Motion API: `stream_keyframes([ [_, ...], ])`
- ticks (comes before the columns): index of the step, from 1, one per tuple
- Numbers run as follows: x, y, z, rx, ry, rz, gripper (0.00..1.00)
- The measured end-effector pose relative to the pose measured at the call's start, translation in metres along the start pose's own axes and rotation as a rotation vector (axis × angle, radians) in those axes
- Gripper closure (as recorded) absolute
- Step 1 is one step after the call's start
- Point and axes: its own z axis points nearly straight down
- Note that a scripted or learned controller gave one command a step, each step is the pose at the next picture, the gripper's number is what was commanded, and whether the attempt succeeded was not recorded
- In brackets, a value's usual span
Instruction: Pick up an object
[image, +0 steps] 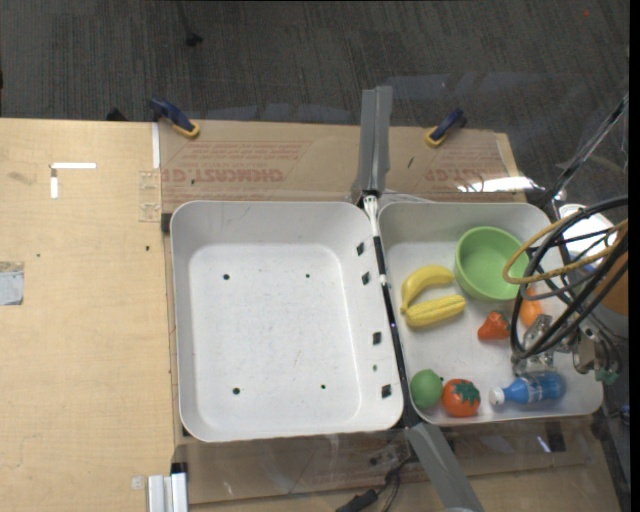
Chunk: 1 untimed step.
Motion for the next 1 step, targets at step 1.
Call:
stream_keyframes([
  [1, -0.0025, 0.0013, -0.0004, -0.001, -0.003, -0.513, 1.00],
])
